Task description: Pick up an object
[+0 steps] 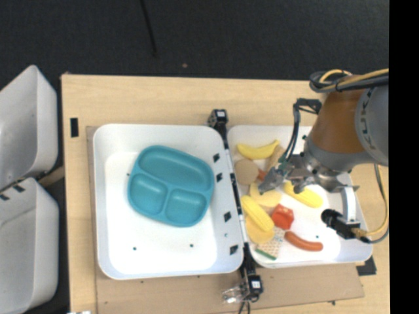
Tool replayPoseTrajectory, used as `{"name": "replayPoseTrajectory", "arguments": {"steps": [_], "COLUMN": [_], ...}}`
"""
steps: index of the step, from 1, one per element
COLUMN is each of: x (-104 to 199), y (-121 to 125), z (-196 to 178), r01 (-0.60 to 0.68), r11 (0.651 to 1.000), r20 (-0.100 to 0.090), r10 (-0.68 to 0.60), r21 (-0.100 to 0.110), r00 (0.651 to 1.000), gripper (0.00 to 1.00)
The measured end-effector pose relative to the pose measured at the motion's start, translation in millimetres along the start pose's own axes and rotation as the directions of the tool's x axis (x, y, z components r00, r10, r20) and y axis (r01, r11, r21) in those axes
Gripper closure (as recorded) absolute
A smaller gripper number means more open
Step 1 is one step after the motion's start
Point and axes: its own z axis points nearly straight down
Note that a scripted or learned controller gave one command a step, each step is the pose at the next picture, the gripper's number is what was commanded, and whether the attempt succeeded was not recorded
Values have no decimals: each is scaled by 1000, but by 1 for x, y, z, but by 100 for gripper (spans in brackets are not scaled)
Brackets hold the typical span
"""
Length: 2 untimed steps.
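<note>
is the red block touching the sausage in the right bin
Apart. The camera view shows white bin floor between the red block and the sausage.

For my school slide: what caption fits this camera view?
Robot arm's gripper reaches into the right bin of toy food, beside a blue divided plate in the left bin.

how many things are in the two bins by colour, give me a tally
Teal: 1, the teal divided plastic plate in the left bin
Yellow: 3, a yellow toy banana, a yellow toy corn cob, a yellow oval piece
Red: 2, a small red block, a red toy sausage
Tan: 1, a tan round piece
Total: 7 clearly visible; a few more lie partly hidden.
</note>
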Motion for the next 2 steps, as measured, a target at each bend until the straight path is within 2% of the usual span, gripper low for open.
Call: {"name": "replayPoseTrajectory", "arguments": {"steps": [1, 2], "x": [-3, -3], "y": [2, 5], "z": [49, 34], "r01": [-2, -8], "r11": [1000, 1000], "r20": [5, 2], "r10": [3, 9], "r21": [-10, -19], "r00": [1000, 1000], "gripper": [0, 100]}}
